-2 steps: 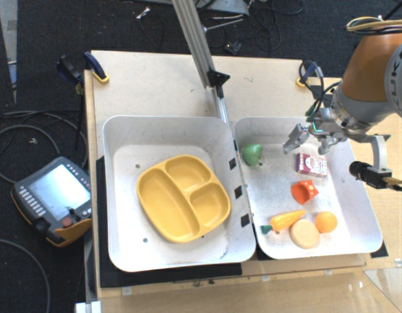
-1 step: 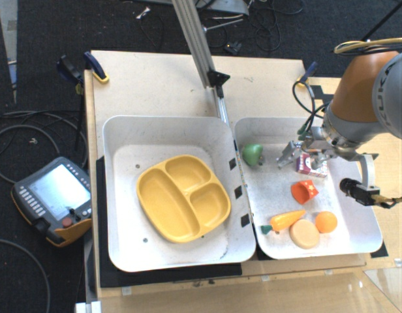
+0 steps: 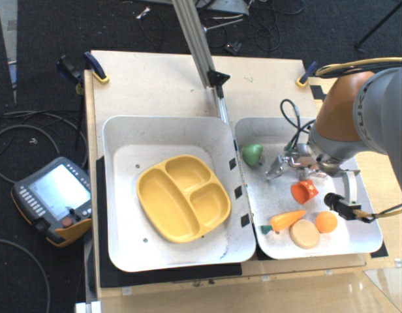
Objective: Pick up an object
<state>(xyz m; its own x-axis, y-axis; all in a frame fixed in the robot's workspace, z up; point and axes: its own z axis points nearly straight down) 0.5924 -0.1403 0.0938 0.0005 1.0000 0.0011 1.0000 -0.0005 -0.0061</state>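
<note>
My gripper (image 3: 278,168) hangs low over the right bin (image 3: 367,237), near its middle. A green pear-shaped object (image 3: 252,154) lies just to its left, close to the bin's left wall. A small red-orange object (image 3: 304,191) sits just below and right of the gripper, under the wrist. Along the bin's front lie an orange carrot (image 3: 286,220), a beige round object (image 3: 305,234) and an orange ball (image 3: 326,222). Nothing visibly hangs from the gripper.
The left bin (image 3: 116,175) holds a yellow divided plate (image 3: 183,197). A slanted metal pole (image 3: 194,31) crosses the back of the bench and ends at the divide between the bins. The arm's grey and orange body (image 3: 357,116) covers the right bin's back right corner.
</note>
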